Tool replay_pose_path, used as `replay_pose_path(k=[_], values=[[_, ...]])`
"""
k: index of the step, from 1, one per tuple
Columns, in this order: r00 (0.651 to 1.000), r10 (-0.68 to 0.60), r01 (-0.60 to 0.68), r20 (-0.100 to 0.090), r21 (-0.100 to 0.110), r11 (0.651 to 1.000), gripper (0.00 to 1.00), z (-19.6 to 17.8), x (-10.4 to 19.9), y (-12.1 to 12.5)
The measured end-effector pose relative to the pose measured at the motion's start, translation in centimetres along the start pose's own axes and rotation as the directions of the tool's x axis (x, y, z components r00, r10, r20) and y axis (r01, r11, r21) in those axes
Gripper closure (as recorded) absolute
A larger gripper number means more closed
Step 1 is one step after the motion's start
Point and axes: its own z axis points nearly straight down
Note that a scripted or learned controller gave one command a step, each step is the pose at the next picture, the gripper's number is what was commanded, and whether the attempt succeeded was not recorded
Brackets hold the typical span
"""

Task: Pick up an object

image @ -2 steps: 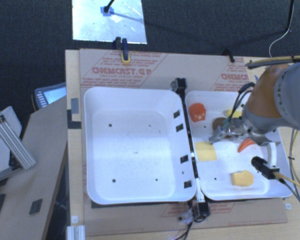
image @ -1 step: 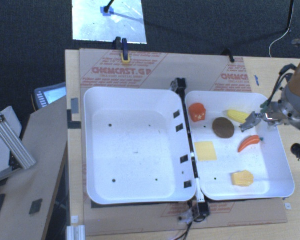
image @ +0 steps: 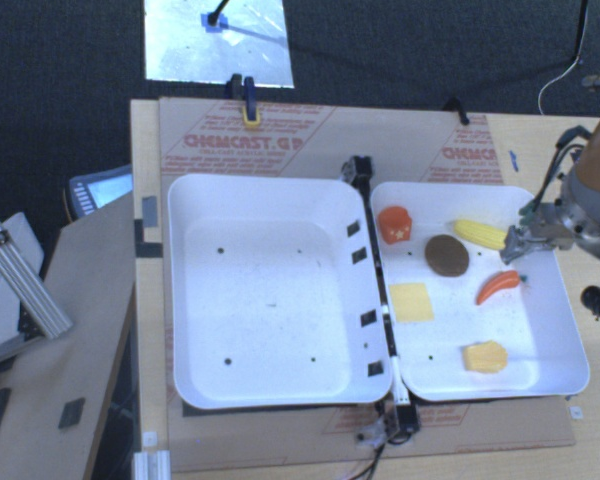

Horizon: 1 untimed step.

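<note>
Camera view gives me the gripper (image: 513,248) low over the right bin (image: 555,368), just above the orange carrot (image: 497,287) (jaw state I cannot tell), yellow corn (image: 479,233) beside it.

Open floor across the left bin (image: 270,298) — six small items (image: 446,255) crowding the right bin (image: 550,368).

- Right bin (image: 570,368): white; holds everything below
- Orange-red block (image: 395,224) at its far-left corner; brown disc (image: 447,255) near centre
- Yellow corn (image: 479,233); orange carrot (image: 497,287); pale yellow square (image: 412,302); yellow-orange lump (image: 485,357)
</note>
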Motion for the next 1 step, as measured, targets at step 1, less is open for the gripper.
replay_pose_path(k=[1], values=[[1.000, -0.002, 0.002, -0.007, 0.011, 1.000, 1.00, 11.19, 6.72, -0.25]])
